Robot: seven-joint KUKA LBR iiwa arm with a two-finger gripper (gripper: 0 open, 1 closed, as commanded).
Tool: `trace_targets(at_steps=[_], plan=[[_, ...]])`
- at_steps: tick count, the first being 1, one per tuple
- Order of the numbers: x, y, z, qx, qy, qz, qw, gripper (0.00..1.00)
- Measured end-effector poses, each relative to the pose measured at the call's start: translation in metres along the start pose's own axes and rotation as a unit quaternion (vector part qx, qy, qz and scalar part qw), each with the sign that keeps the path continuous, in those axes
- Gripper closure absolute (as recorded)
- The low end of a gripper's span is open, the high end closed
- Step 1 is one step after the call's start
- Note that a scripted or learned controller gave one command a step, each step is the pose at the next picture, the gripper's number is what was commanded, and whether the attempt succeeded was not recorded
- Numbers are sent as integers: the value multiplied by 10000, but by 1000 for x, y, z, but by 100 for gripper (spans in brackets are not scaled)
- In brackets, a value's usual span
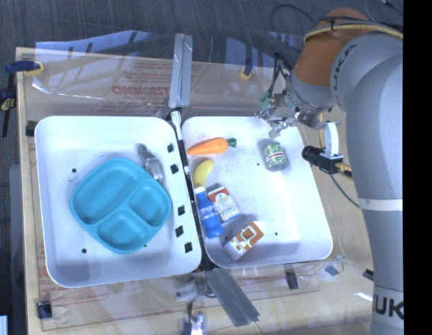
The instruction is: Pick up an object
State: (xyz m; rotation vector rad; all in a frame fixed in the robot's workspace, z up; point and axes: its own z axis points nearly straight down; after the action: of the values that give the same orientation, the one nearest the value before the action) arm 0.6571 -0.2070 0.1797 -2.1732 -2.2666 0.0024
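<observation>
— Where do you have the gripper (278,125) right now?

— I see it over the far edge of the right bin (310,208), hanging from the grey arm (369,89). I cannot tell how it is set; it is too small and dark against the rim.

— And what lies closest to it?

— A small green-and-white jar (275,155), just beneath the gripper and a touch nearer me, lying on the bin floor. I can't tell whether they touch. Nothing sits in the gripper that I can make out.

— The rest?

— Out to the gripper's side, toward the divider: a carrot (209,146), then a yellow piece (202,171) below it. Farther from the tool, a blue bottle (207,213), a small red-and-white packet (224,204) and a brown-and-white carton (244,239). Well apart, in the left bin (55,243), a blue divided tray (121,204).
</observation>
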Motion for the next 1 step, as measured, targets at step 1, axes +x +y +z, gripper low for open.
trace_targets(at_steps=[1], plan=[[21,-19,-22,-6,-1,-77,10000,0]])
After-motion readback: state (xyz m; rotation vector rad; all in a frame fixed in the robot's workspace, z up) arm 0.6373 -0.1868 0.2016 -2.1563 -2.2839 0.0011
